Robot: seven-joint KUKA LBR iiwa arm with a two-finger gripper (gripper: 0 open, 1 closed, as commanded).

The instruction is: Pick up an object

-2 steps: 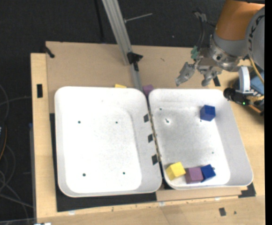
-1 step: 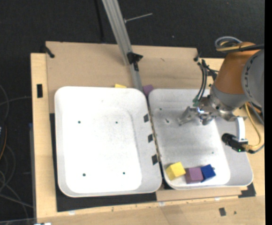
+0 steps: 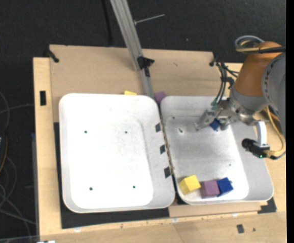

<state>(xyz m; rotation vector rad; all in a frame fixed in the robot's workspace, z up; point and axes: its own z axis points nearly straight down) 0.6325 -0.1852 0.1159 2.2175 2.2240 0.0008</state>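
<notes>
Two-finger metal gripper [image 3: 213,120] low over far end of right-hand shallow white bin [image 3: 248,178]; small blue block [image 3: 217,125] at fingertips, grip unclear. Yellow cube [image 3: 189,184], purple cube [image 3: 210,188], blue cube [image 3: 225,186] in a touching row near front wall.

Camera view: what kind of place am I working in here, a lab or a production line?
Most likely a robotics lab test bench. Two shallow white bins sit on a plywood board, small foam-like blocks lie in the right bin, and loose cables trail over the dark floor.
</notes>
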